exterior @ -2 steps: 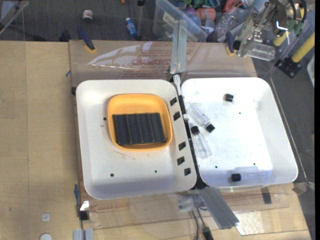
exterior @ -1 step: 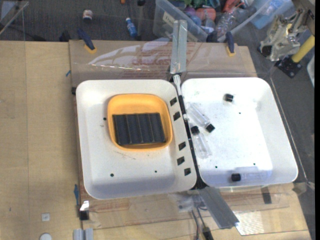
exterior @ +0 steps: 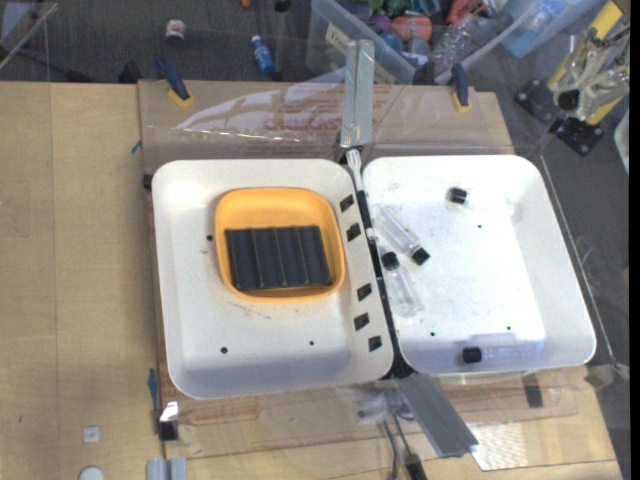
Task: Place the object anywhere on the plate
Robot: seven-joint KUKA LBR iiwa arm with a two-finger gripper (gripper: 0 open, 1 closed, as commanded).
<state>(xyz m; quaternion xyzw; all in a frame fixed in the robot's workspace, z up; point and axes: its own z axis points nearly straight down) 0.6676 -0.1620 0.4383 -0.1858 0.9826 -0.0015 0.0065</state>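
Two white bins [exterior: 190,353] side by side, orange plate [exterior: 280,208] in left bin bearing black ribbed tray [exterior: 278,258], clear tubes [exterior: 400,236] in right bin.

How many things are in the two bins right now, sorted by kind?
Orange plate: 1
Dark ribbed object lying on the plate: 1
Clear tubes with black caps, right bin: 2
Small black piece, right bin: 1
Total: 5
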